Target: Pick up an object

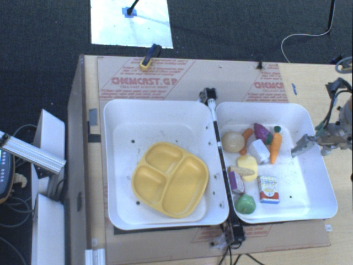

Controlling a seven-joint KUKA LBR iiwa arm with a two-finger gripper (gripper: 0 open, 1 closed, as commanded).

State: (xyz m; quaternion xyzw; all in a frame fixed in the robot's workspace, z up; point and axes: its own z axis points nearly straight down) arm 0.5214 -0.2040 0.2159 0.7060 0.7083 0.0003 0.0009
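The right bin [314, 203] holds several toy foods. Among them are a beige ball [233, 142], an orange carrot [275, 146], a purple piece [261, 131], a white block [258, 150] and a yellow piece [248, 167]. Nearer the front lie a small red and white carton [268, 189] and a green ball [245, 203]. My gripper [300, 146] hangs over the right side of this bin, a short way right of the carrot. It is apart from every object, and nothing shows in its grasp.
The left bin [118, 126] bears a yellow divided plate [171, 178]. A black rail [218, 148] runs between the bins. The arm's wrist [336, 134] enters at the right edge, and a yellow-handled tool [149, 57] lies on the board behind.
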